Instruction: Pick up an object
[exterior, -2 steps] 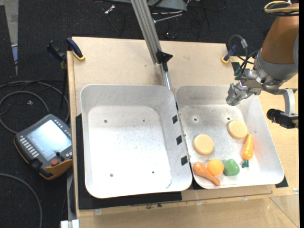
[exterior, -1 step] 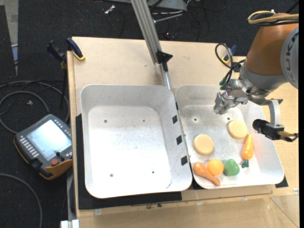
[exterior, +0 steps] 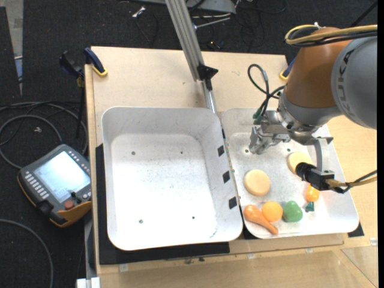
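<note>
You are looking at a robotics lab: a plywood desk (exterior: pixel 150 77) with two white bins (exterior: pixel 162 173), a teach pendant (exterior: pixel 57 185) on the dark carpeted floor (exterior: pixel 36 53) (cables (exterior: pixel 24 131) loose around it), and an aluminium mast (exterior: pixel 186 32).

A pale wooden bench (exterior: pixel 156 77) stands on dark carpet (exterior: pixel 42 35) strewn with black cables (exterior: pixel 24 131).

Arm (exterior: pixel 336 71) grey, orange band. Below gripper (exterior: pixel 259 144): pale tan round piece (exterior: pixel 257 182). Further below: orange ball (exterior: pixel 272 210), green lump (exterior: pixel 292 212), orange carrot-ish thing (exterior: pixel 259 218). Bins (exterior: pixel 159 120) white, faintly speckled.
</note>
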{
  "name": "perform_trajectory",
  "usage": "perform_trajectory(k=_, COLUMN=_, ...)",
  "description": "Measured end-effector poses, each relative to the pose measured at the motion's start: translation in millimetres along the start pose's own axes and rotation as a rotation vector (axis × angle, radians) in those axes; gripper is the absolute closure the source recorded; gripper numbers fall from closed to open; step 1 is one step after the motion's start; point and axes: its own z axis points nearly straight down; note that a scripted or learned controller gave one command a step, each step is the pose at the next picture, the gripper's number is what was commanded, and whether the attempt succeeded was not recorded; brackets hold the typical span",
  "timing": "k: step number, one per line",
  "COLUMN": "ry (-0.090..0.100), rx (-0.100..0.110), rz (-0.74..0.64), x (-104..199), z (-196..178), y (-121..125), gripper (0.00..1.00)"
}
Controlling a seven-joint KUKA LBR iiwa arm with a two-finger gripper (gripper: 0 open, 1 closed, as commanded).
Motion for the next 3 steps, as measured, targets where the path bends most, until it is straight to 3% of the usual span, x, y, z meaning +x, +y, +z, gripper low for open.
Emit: perform_trajectory(k=3, ry=-0.001, rx=0.0, rz=0.0, x=133, z=-19, y=-51, gripper=1.0)
